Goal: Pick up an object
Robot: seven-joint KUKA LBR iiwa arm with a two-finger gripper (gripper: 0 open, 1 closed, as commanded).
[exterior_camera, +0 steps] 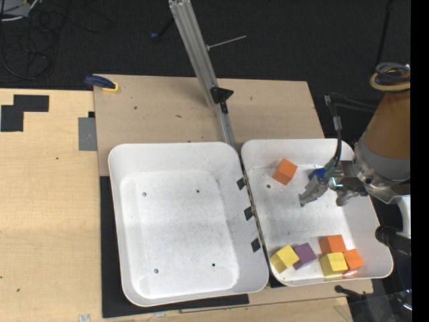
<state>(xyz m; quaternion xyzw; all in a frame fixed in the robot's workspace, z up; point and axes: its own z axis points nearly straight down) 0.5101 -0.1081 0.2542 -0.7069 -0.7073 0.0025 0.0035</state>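
My gripper [315, 192] hangs over the middle of the right bin [268, 154], reaching in from the right. A small blue thing [318, 176] shows by its fingers; whether it is held is unclear. An orange block [285, 172] lies to the gripper's upper left, apart from it. At the bin's near side lie a yellow block [284, 257], a purple block [304, 253], an orange block [332, 244], another yellow block [333, 264] and a small orange block [352, 259].
The left bin [127, 159] lies beside the right one, with black clips [249, 212] along the shared edge. A slanted metal rail [198, 52] rises behind the bins. The wooden bench [167, 113] extends behind and to the left.
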